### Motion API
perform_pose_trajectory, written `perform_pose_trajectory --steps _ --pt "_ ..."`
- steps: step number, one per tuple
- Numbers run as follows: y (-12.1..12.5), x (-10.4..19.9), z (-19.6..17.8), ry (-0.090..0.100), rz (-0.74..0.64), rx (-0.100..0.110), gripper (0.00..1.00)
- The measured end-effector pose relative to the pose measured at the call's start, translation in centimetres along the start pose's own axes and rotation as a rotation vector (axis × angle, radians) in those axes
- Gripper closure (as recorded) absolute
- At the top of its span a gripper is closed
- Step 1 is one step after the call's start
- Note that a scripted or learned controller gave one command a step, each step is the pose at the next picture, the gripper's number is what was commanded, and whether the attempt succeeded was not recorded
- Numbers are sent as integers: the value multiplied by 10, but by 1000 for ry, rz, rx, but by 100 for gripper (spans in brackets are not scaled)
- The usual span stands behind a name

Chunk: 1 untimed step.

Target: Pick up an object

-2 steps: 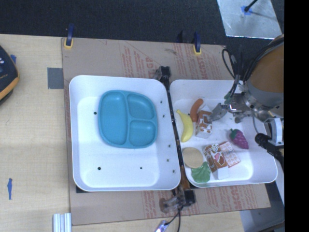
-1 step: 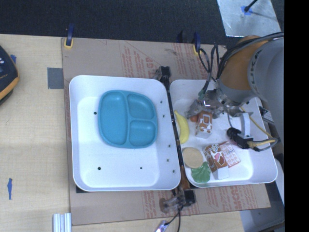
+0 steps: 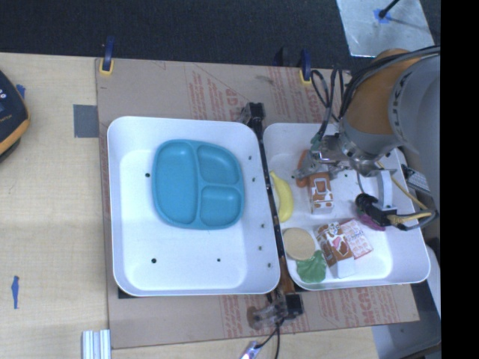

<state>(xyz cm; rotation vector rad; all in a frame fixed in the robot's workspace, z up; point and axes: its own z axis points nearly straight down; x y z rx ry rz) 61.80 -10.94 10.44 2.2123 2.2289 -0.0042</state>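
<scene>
Tool (image 3: 320, 172) low over carton (image 3: 322, 193), right bin (image 3: 404, 271).

one fixed overhead camera looks slantwise down on both bins (image 3: 120, 200).

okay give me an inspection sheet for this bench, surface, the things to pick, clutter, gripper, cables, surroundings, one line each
Surface: brown cardboard sheet on a wooden bench, bearing the left bin and right bin side by side.
Job's things: in the right bin, banana, small carton, snack packet, tan disc, green item.
Clutter: blue divided plate in the left bin.
Gripper: gripper low over the right bin's far part, near the carton; finger state unclear.
Cables: black cables along the arm.
Surroundings: clamps at the cardboard's far edge; dark floor beyond.
</scene>
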Motion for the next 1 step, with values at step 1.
perform_pose_trajectory --steps 1 --pt "6 62 -88 4 3 0 100"
